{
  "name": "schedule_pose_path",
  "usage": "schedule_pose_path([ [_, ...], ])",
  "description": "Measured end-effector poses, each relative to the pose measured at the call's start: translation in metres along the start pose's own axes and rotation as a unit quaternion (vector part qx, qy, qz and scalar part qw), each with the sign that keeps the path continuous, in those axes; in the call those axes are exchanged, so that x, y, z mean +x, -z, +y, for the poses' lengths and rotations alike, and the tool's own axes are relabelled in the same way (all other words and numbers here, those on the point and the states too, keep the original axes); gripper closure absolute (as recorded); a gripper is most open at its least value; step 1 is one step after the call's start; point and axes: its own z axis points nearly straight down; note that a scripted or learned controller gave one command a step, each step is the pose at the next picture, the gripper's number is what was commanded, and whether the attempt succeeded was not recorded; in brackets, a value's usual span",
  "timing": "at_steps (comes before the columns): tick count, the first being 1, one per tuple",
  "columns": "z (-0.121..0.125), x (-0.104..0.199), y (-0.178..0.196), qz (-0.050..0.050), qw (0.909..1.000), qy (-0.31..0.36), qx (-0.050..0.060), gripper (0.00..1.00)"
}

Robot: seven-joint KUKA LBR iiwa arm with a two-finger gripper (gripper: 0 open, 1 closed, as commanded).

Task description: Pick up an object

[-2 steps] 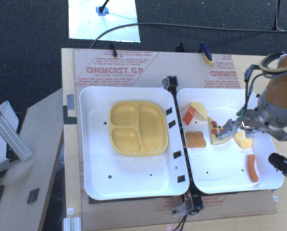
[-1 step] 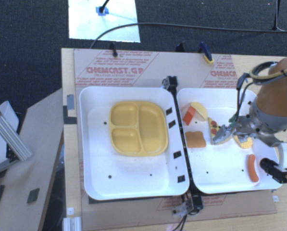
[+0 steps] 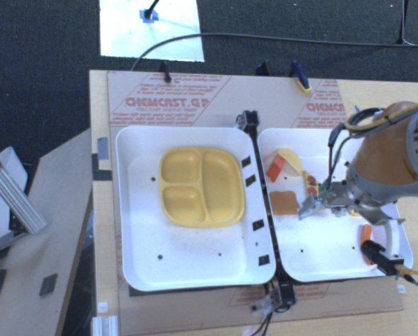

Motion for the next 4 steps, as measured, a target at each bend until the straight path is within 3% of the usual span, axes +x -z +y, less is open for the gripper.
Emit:
schedule_pose_path([
  [1, 0.002, -0.001, 0.014, -0.001, 1.0, 0.0, -0.003, 1.0],
  [3, -0.006, -0.001, 0.13, -0.001, 1.0, 0.002, -0.006, 1.0],
  [4, -0.005, -0.001, 0.158, -0.001, 1.0, 0.002, -0.004, 1.0],
])
